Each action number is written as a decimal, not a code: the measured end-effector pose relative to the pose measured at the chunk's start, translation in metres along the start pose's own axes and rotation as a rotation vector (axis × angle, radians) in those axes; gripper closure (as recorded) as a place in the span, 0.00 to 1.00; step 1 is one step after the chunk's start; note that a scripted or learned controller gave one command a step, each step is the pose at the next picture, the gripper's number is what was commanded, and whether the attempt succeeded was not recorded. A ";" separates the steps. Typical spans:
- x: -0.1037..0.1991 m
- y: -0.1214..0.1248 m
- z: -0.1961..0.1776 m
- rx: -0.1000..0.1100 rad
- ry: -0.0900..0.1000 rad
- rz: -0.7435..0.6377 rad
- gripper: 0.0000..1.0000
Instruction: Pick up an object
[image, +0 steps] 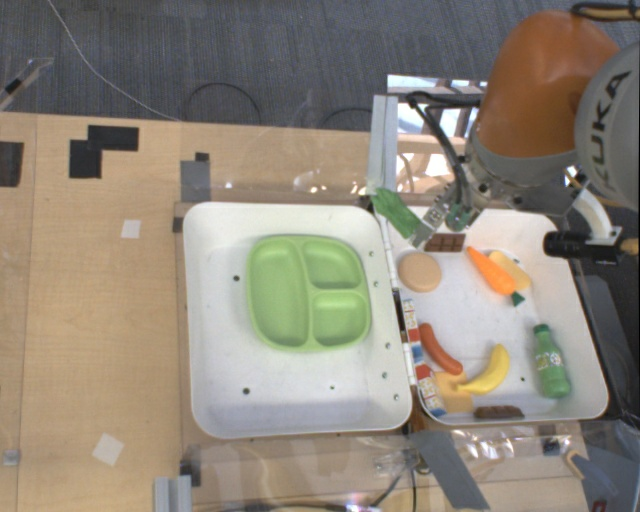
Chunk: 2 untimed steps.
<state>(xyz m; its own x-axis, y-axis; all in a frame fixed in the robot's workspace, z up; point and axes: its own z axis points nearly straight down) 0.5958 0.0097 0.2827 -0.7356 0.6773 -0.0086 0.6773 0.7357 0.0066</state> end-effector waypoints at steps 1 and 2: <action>0.101 0.040 0.100 0.008 0.009 0.392 1.00; 0.063 0.061 0.012 -0.002 0.003 0.274 1.00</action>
<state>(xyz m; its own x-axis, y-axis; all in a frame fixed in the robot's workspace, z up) 0.5907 0.0973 0.2703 -0.5252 0.8510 -0.0037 0.8509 0.5252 0.0101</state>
